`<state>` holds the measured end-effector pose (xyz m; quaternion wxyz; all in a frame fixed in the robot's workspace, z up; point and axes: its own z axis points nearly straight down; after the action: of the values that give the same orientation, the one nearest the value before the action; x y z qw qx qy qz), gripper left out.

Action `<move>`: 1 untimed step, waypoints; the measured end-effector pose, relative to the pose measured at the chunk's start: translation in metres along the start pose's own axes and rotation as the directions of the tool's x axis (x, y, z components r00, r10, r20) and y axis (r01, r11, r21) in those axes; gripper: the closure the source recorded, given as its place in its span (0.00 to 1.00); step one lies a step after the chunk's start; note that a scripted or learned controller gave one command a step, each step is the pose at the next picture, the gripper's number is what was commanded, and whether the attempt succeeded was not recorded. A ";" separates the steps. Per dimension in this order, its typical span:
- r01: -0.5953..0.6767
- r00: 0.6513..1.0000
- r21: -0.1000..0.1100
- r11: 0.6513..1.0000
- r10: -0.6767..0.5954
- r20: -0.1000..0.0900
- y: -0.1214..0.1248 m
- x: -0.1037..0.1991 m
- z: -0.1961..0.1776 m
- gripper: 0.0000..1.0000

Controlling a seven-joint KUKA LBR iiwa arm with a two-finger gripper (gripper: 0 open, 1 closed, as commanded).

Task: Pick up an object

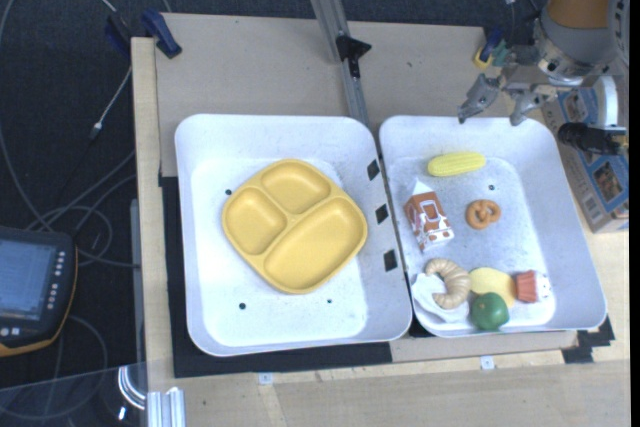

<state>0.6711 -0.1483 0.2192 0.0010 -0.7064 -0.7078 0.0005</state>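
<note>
**Gripper poised above far rim of toy-filled bin**

The gripper (497,102) hangs with its two fingers spread and nothing between them, just beyond the far rim of the right bin (570,215). Nearest to it within that bin is the corn cob (456,163), lying just inside the far wall, below and slightly left of the fingers, its long axis running left to right across the bin. Toward the bin's middle sit a small red-and-white carton (427,219) and a pretzel (483,214); against its near wall cluster a croissant (449,281), a yellow piece (489,283), a green ball (489,312) and a red item (529,287), possibly a cake slice, too small to name surely. The left bin (200,245) holds a yellow divided tray (294,226). The arm's upper part is cut off by the frame.
</note>
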 end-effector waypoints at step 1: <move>0.000 1.000 0.000 1.000 0.000 0.000 0.000 0.000 0.000 0.00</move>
<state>0.6710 -0.1485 0.2192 0.0009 -0.7064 -0.7078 0.0008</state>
